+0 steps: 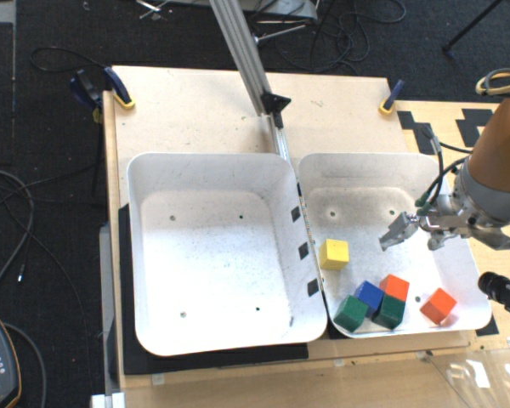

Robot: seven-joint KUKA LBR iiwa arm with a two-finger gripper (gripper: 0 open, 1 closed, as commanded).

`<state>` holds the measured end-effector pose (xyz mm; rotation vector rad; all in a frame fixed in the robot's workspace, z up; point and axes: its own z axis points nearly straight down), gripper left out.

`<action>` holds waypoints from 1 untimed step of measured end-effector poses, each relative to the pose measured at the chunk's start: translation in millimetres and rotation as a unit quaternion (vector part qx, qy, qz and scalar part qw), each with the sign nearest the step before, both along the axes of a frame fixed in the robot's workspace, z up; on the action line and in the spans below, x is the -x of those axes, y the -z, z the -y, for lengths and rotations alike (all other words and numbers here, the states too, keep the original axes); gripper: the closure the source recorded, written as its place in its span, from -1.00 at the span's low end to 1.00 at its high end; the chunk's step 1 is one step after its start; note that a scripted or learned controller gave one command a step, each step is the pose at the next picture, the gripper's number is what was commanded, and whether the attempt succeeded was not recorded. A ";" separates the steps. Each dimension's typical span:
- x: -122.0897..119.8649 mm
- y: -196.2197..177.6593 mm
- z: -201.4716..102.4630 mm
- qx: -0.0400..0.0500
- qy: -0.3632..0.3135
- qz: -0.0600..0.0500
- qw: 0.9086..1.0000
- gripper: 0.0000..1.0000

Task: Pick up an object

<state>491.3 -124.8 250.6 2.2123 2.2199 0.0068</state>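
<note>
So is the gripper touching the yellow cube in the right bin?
Apart. The camera view shows bare white bin floor between the gripper and the yellow cube, which sits by itself to the left.

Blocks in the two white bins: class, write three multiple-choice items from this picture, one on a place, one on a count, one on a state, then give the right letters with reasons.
1. Which bin holds the blocks?
A. the picture's left bin
B. the picture's right bin
C. both bins

2. How many green blocks are there?
A. one
B. two
C. four

3. How does the yellow block lie?
A. alone on the bin floor
B. stacked on a blue block
C. between the gripper's fingers

Answers:
1 B: all six blocks lie in the right bin.
2 B: one green block and another green block flank the blue block.
3 A: the yellow block sits apart from the cluster, with the gripper off to its right.
</note>
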 end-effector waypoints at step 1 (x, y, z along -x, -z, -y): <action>-11.6 157.3 -6.7 0.000 0.002 -0.003 1.000 -1.00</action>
